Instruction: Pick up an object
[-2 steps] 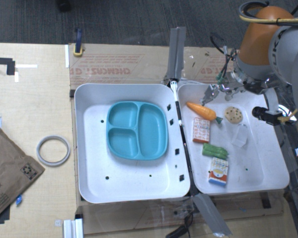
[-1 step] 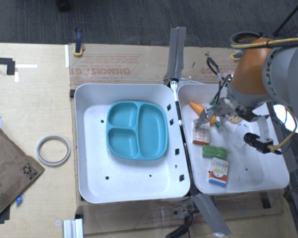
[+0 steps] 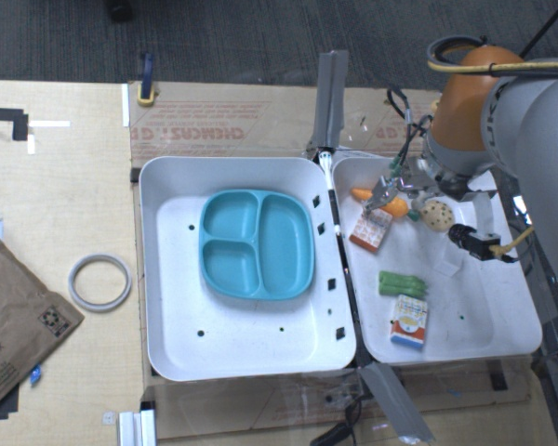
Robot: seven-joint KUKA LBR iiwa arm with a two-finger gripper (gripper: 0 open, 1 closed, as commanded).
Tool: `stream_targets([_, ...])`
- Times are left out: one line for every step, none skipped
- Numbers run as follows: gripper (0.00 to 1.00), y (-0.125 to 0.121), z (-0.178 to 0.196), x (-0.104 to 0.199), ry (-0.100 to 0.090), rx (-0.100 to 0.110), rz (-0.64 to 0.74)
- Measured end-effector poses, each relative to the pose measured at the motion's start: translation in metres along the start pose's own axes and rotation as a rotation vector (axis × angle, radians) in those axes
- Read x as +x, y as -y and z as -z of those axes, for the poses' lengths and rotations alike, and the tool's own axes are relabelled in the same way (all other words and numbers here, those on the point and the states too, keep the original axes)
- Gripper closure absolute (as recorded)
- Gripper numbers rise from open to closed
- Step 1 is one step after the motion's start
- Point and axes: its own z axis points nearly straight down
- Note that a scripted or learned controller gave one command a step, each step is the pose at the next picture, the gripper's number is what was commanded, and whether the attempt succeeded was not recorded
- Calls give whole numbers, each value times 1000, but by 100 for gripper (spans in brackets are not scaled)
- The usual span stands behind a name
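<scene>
Orange carrot point(image 3: 383, 201), long axis lying crosswise, is being touched just beneath the gripper point(image 3: 389, 190); finger state cannot be told.

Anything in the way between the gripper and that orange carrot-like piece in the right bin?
Nothing visible blocks it. The gripper sits low in the right bin, right beside the orange piece. The brown packet lies just below it, close enough to be nudged.

Both white bins point(image 3: 167, 342) look like smooth, slightly glossy plastic; the teal plate point(image 3: 258, 244) is matt plastic; the bench point(image 3: 46, 212) looks like pale wood.
</scene>
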Motion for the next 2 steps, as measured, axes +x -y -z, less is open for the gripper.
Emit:
stream_targets([100,0,10,0,-1,1,1])
stream_targets([100,-16,95,47,-1,9,-38])
